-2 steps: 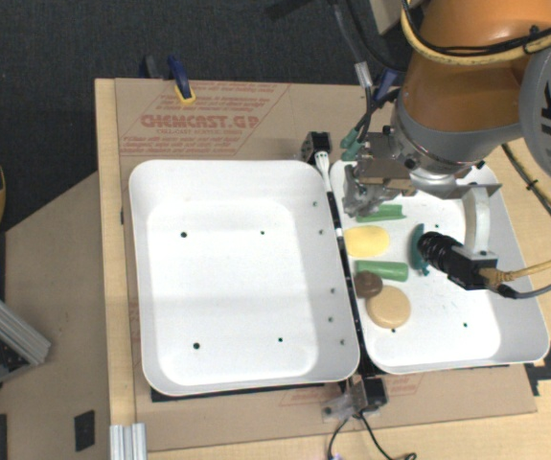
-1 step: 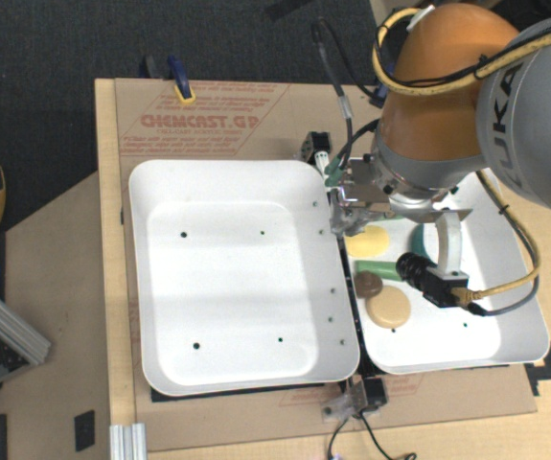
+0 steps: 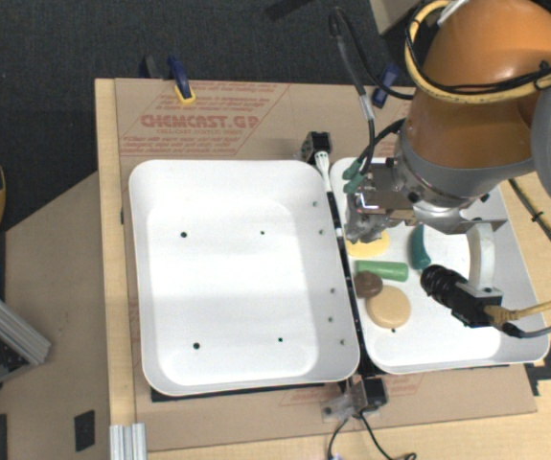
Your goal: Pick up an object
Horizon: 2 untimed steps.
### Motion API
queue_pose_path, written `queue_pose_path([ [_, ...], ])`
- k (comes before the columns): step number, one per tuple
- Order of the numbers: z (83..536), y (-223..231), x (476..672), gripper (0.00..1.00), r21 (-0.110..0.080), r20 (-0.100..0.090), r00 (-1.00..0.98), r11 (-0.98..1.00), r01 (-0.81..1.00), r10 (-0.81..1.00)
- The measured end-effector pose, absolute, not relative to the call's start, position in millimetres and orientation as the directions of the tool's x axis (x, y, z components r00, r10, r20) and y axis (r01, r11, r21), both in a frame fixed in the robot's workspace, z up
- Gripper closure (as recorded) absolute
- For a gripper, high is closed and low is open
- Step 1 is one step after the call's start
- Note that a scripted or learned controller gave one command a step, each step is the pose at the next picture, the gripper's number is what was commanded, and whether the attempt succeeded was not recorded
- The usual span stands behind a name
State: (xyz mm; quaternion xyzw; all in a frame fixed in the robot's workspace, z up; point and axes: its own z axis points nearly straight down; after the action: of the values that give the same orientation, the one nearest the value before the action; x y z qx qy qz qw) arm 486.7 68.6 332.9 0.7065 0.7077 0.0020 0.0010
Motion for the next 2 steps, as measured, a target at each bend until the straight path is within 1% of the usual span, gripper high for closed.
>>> queue_pose_path([
  [1, 339.4, 89.4, 512.1, 1.0, 0.004, 0.0, -0.002, 0.002, 1.0, 1.0],
  [2, 282.1, 82.0, 510.0, 1.0, -0.008, -0.001, 0.002, -0.002, 1.0, 1.0],
])
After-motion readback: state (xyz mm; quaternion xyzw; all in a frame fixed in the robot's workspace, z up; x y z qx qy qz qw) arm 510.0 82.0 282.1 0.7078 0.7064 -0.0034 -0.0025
